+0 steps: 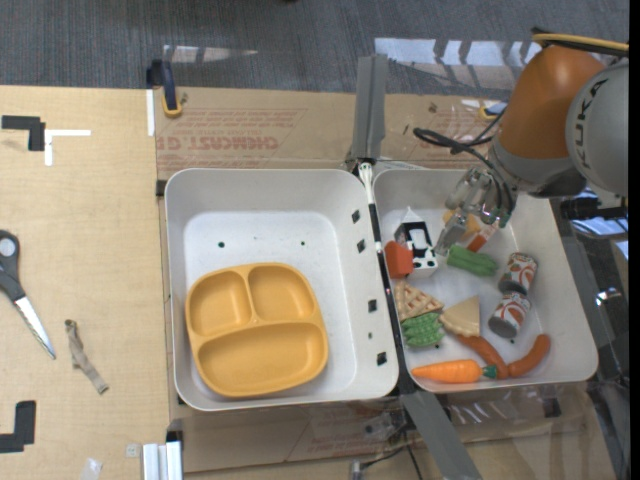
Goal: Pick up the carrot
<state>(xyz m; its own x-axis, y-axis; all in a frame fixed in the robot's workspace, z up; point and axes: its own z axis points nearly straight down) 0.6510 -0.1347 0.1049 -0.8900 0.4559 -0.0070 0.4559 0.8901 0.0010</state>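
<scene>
So the table [70,298] is mostly bare wood well off to the claw's left, with a pair of scissors [20,298] lying out there. The left bin [265,203] has loads of open floor around the yellow divided plate [257,326], which sits toward its near edge. The right bin [560,268] is the crowded one, and that's where the arm [560,108] comes in from the right, over the far rim. The claw [478,208] hangs low in the far half of that bin, just above a green veggie piece [471,260], and honestly I can't tell if it's open or closed, too cluttered there. The carrot [452,372] is well nearer the camera than the claw, lying flat right along the bin's near wall, orange tip pointing left, green top right. A sausage [527,356] sits just beside its green end, and a green pea pod [421,330] is just behind it, so it's tight on that edge.
</scene>
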